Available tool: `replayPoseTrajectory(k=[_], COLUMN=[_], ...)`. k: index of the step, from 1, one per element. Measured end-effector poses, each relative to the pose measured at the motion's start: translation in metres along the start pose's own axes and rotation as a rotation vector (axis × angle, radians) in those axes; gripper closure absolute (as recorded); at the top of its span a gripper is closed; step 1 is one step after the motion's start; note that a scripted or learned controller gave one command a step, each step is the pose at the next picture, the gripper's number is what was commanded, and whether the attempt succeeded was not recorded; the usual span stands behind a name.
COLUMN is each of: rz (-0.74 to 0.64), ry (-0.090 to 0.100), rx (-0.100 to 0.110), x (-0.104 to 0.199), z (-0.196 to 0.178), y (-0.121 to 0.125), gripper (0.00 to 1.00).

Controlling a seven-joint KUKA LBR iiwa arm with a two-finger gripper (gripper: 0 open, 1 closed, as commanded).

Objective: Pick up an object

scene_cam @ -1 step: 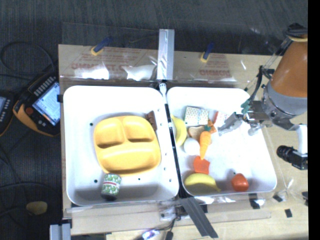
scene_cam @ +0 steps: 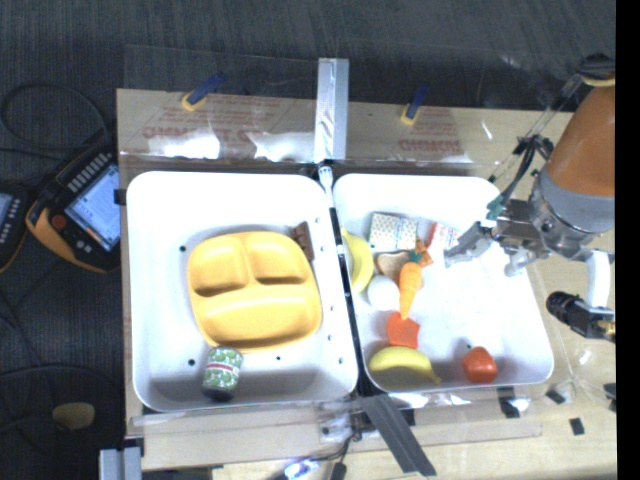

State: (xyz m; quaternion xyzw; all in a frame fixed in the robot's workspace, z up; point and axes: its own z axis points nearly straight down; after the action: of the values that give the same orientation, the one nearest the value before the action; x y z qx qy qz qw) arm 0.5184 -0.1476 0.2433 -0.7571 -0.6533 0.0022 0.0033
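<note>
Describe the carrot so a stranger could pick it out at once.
Look in the right bin, in its left half near the divider between the two bins. The carrot lies there lengthwise, between a white egg on its left and bare bin floor on its right. It is the only long, tapering orange thing; the tomato nearby is round and red.

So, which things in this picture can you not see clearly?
- Gripper: small and blurred, so its finger state cannot be judged.
- Brown thing: partly hidden behind the yellow tray.
- Arm: cut off by the right edge.
- Label on the can: too small to read.
</note>
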Motion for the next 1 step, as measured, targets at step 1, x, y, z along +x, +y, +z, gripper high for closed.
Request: replayPoseTrajectory(k=[1], rz=[0.028], ry=[0.000], rx=[-0.001], x=[-0.0334], z=[-0.0068], y=[-0.0189], gripper=[0.00])
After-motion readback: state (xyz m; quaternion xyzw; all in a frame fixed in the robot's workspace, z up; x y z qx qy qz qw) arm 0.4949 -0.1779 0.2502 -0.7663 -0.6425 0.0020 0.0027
